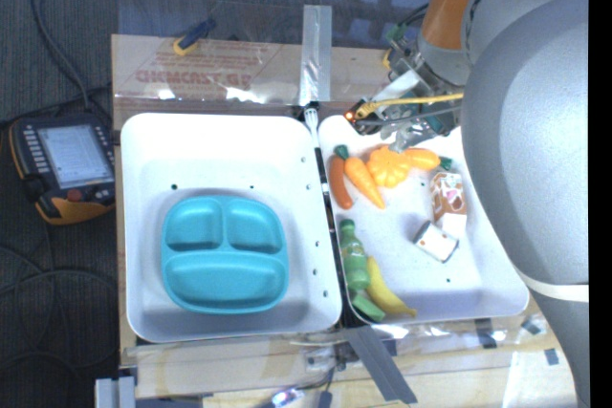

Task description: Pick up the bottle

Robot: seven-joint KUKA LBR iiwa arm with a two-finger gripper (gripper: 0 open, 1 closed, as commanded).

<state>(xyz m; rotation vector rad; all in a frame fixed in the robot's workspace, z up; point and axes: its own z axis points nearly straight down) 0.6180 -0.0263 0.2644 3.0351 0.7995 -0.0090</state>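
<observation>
Lying label-less, green bottle point(354, 260) touches banana point(384, 293).

Probably a robotics lab, teach pendant point(65, 165) on carpet; loose cables point(46, 5)

Faint red print on cardboard sheet point(206, 72), letters too blurred to read
</observation>
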